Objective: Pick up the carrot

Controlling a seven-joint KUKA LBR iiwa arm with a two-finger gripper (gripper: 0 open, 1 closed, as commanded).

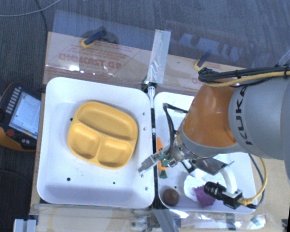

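The carrot (160,143) is a small orange piece lying at the left edge of the right bin (245,163), against the divider between the bins. A second orange and green bit shows just below it, under the wrist. My gripper (155,163) hangs right over this spot, at the right bin's left wall, with the grey and orange arm (213,122) covering much of the bin. The wrist hides the carrot's middle, so I cannot tell whether the carrot is touched.
A yellow divided plate (102,133) lies in the left bin (46,179). In the right bin, a brown round object (170,197) sits at the front left, beside a purple object (204,196) on a white dish (191,187). Cables trail from the arm.
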